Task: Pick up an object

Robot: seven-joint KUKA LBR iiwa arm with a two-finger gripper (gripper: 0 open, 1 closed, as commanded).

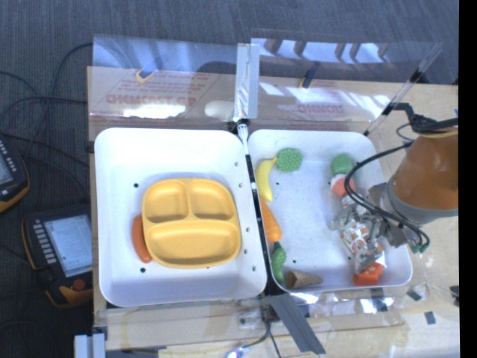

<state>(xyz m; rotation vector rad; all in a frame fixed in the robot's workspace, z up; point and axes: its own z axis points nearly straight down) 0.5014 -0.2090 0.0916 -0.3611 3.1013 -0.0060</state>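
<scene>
One end effector point(363, 245) hangs low in the right bin point(313, 222), among toys.

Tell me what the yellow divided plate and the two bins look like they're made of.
Yellow divided plate: probably molded plastic, smooth with a soft sheen and rounded compartment ridges. Left bin and right bin: likely thin formed white plastic, with rounded corners and glare along their rims. Material can't be confirmed by look alone.

The two shallow white plastic bins point(112, 222) look smooth with a dull sheen, and the yellow three-compartment plastic tray point(192, 222) in the left one is smooth and slightly glossy. The clear plastic screens point(335, 80) behind them glare brightly, over a pale wooden surface point(440, 274). The dark grey floor carpet point(223, 6) looks matt and ribbed.
</scene>
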